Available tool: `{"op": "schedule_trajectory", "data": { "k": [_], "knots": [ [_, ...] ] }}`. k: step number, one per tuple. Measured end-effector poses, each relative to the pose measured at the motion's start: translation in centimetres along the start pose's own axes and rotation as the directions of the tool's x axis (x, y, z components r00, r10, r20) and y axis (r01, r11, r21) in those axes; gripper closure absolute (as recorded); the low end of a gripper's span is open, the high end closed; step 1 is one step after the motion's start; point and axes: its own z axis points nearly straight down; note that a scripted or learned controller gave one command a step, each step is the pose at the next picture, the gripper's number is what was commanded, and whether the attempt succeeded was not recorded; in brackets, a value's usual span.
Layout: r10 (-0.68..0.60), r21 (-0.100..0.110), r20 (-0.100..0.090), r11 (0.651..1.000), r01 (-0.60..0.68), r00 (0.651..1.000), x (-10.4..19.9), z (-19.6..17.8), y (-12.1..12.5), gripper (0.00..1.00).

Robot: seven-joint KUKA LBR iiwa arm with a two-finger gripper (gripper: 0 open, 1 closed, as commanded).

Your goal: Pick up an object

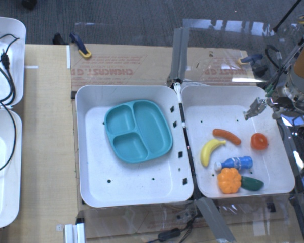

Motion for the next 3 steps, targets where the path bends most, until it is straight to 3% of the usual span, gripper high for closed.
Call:
{"op": "schedule_trajectory", "data": {
  "k": [1,2,3],
  "knots": [
    [0.0,0.0,0.0,1.0,0.0,1.0,6.2,10.6,-2.5,0.0],
    [0.004,0.001,-0.001,1.0,-0.004,1.0,6.1,9.7,-2.5,1.0],
    [-0.001,0.0,0.001,1.0,0.001,1.0,12.4,-1.8,0.5,1.0]
  ]
}}
